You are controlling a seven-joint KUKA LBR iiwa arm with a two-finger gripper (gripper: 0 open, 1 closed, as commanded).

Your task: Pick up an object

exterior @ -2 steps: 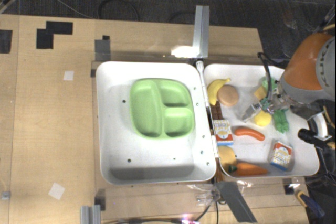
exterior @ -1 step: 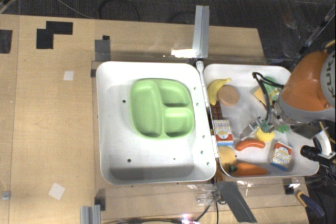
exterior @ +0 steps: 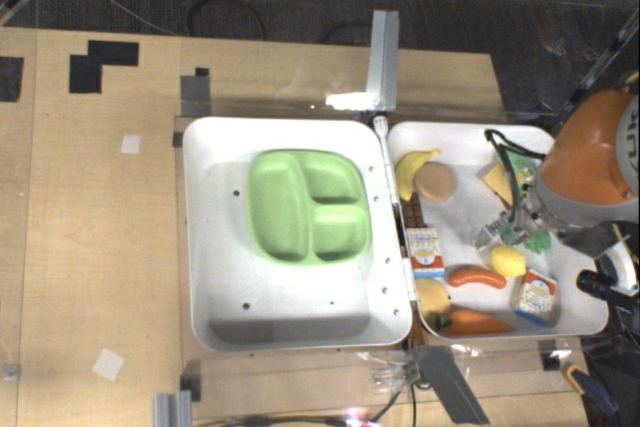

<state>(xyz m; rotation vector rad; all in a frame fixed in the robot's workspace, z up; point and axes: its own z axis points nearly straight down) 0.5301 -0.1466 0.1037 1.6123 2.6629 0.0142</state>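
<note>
The right bin [exterior: 460, 147] holds several toy foods: a yellow banana [exterior: 410, 172], a brown round piece [exterior: 436, 182], a cheese wedge [exterior: 496, 180], a small carton [exterior: 425, 251], a red sausage [exterior: 478, 277], a lemon [exterior: 508, 261], a second carton [exterior: 535, 299], a carrot [exterior: 476, 322] and a yellow fruit [exterior: 432, 295]. My gripper [exterior: 507, 231] is low in the right part of this bin, just above the lemon and beside a green item [exterior: 537, 239]. The wrist hides most of it.
The left bin [exterior: 215, 215] holds a green divided tray [exterior: 305, 205]. A metal post [exterior: 383, 60] stands behind the wall between the bins. The arm's orange band [exterior: 590, 150] hangs over the right bin's far right side. Wooden bench [exterior: 90, 245] lies to the left.
</note>
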